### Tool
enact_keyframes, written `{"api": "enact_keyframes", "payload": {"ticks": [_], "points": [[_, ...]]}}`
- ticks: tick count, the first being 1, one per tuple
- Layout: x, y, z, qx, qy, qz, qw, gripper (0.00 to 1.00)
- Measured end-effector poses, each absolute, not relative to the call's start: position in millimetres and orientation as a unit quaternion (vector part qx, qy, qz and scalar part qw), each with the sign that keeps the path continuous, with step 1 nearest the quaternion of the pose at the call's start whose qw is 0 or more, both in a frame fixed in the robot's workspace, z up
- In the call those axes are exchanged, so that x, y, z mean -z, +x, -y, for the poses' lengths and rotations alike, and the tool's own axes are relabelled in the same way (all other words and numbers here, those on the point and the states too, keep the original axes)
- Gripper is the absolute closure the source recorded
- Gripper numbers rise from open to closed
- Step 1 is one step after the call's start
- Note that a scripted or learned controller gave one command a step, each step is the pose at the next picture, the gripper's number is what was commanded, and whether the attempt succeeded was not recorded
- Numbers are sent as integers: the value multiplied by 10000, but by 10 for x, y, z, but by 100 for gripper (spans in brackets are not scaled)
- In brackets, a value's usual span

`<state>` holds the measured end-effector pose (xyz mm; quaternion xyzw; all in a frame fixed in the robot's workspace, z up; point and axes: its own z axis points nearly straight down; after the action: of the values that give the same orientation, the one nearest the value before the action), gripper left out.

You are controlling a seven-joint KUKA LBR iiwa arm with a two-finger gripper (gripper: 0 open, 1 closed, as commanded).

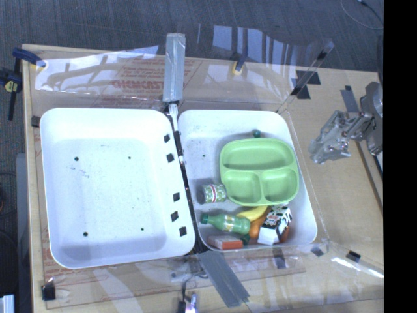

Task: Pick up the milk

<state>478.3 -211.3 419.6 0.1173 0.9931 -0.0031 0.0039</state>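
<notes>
On the left of the frame you have the left bin, its white floor bare apart from a few dark specks. Just right of it, touching along the middle seam, sits the right bin, where everything is crowded into the lower half. Near its left wall you see a small can lying on its side, and below it a green bottle, also lying down, with a flat orange packet at the bin's lower edge. A green divided tray fills the bin's centre and right. Below the tray lie a banana and, just right of it, the milk, a black-and-white carton tilted in the lower right corner. Further right, over the bare surface outside the bins, hangs the claw; you cannot tell how it is set.
</notes>
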Motion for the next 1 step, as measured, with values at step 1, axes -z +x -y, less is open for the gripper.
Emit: {"api": "enact_keyframes", "payload": {"ticks": [1], "points": [[-2746, 4778, 2095, -2, -693, -9976, -1, 100]]}}
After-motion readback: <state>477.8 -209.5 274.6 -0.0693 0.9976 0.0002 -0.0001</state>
